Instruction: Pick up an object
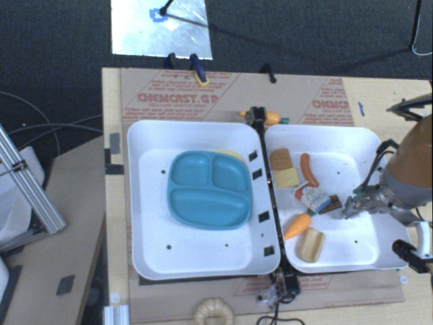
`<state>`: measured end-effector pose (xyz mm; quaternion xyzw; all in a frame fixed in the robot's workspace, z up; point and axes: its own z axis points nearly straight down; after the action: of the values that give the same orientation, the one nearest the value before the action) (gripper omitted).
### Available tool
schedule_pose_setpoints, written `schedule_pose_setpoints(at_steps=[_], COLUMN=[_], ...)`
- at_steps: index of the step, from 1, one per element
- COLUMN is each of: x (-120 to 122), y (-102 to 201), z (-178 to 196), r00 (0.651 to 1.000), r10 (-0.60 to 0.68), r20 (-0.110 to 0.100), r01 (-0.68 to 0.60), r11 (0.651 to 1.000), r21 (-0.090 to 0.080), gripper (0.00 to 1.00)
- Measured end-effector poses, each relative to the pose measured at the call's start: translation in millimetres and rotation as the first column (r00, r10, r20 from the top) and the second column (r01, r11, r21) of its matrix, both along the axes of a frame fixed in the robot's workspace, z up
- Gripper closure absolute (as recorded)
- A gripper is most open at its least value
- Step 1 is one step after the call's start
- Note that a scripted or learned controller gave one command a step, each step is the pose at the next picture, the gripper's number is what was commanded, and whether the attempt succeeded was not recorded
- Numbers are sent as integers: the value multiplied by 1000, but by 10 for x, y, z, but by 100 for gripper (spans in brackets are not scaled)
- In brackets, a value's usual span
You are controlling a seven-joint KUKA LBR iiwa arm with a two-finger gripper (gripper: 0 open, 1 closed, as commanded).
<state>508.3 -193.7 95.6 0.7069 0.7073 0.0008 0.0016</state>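
The right bin (352, 144) holds several toy foods: a brown bread slice (280, 158), a yellow cheese square (286, 177), a red sausage (309, 169), a small printed packet (312, 196), a dark brown piece (330, 204), an orange carrot (298, 225) and a tan bread roll (310, 244). My gripper (352, 207) hangs low over the right bin's middle, just right of the dark piece. Nothing shows between its fingers.
The left bin (152, 147) bears a blue divided plate (209, 189) with a yellow item peeking out behind it. A black divider with clips (265, 188) runs between the bins. The arm's wrist (413, 168) covers the right bin's right side.
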Motion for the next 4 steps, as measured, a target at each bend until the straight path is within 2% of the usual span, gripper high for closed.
schedule_pose_setpoints(at_steps=[3, 4], x=[-24, 188], y=[-93, 421], z=[1313, 1211], r00=[1000, 1000], r10=[3, 9], r20=[2, -1], r01=[-3, -9], r11=[1000, 1000], r21=[-1, 2], gripper=[100, 100])
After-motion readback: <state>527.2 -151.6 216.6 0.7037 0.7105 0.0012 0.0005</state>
